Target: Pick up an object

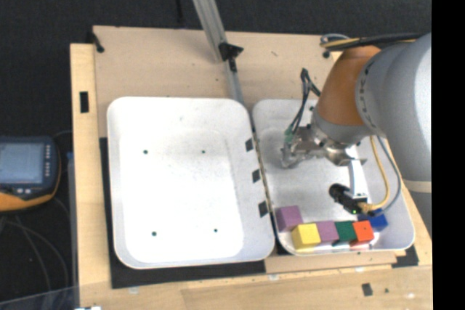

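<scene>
End effector: the grey metal two-finger end effector (293, 153) hangs over the upper middle of the right-hand shallow white bin (270, 112); nothing shows between its tips, and whether they stand apart or together I cannot tell.
Targets: the pale purple cube (288, 215), yellow cube (306, 234), mauve block (327, 231), green block (344, 231) and orange block (362, 231) form a row along the bin's near edge.
Direction: roughly six o'clock from the end effector, well apart; the purple cube lies nearest.
</scene>
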